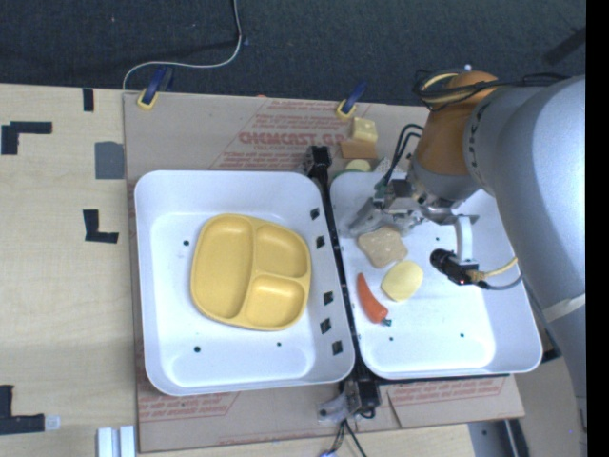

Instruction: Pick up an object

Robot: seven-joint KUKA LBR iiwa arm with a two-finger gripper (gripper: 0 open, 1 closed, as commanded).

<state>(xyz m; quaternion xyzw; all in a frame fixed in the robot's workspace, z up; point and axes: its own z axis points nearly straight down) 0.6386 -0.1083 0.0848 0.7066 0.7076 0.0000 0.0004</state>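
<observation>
The right bin (476,346) holds a tan bread-like piece (383,248), a pale yellow rounded piece (402,281) and a small orange carrot-like piece (372,298). My gripper (381,219) hangs low over the bin's far left part, just above the far edge of the tan piece. Nothing is visibly held in it. The grey arm with its orange band (447,141) reaches in from the right and hides the bin's far right part.
The left bin (162,350) bears a yellow divided plate (251,271). A tan block (360,139) and a small pale green thing (357,167) sit just beyond the right bin's far rim. Black clips (328,298) line the seam between the bins.
</observation>
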